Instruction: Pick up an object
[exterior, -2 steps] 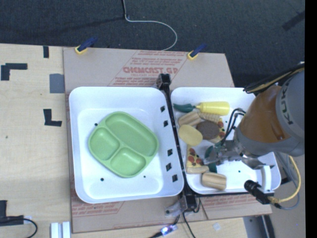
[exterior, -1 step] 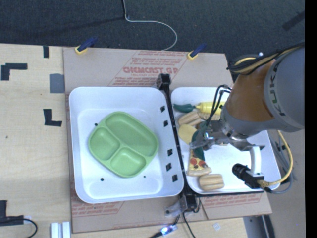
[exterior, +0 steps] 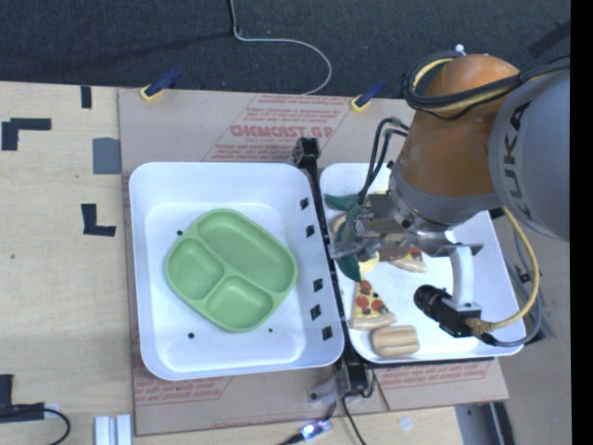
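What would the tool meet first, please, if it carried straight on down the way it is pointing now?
Probably the dark green toy lying under the tool on the right bin floor, though depth is hard to judge from this slanted view.

My orange band [exterior: 454,128] looks like glossy, smooth plastic; the green divided plate [exterior: 231,269] is smooth plastic with a soft shine; both white bins [exterior: 148,248] seem matt plastic; under them lies brown printed cardboard [exterior: 269,128], dull and flat; the counter [exterior: 56,276] looks like pale wood.

Probably a robotics lab: taped cardboard bench [exterior: 278,133], paired white bins [exterior: 153,248], loose cable [exterior: 278,40].
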You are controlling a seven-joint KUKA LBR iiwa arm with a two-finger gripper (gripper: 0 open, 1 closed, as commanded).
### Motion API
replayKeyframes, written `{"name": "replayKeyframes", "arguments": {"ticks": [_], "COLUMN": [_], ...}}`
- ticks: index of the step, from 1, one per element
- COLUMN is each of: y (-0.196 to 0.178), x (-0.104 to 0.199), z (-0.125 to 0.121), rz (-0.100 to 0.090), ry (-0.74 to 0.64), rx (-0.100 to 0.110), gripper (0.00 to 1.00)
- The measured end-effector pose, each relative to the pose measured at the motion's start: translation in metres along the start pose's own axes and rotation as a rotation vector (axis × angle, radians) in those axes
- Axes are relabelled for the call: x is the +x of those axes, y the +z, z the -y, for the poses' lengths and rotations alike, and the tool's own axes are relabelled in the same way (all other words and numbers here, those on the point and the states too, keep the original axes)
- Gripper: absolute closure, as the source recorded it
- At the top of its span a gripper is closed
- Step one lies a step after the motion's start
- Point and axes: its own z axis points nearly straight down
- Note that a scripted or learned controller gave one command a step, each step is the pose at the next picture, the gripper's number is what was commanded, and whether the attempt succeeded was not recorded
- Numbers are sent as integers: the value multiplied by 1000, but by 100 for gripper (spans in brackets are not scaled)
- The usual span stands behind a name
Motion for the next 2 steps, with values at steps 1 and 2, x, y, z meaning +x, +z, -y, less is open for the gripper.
{"name": "replayKeyframes", "arguments": {"ticks": [1,2], "y": [-90,-130], "x": [25,86], "z": [0,-1], "rz": [1,2], "ry": [6,4], "rx": [0,5], "gripper": [100,100]}}
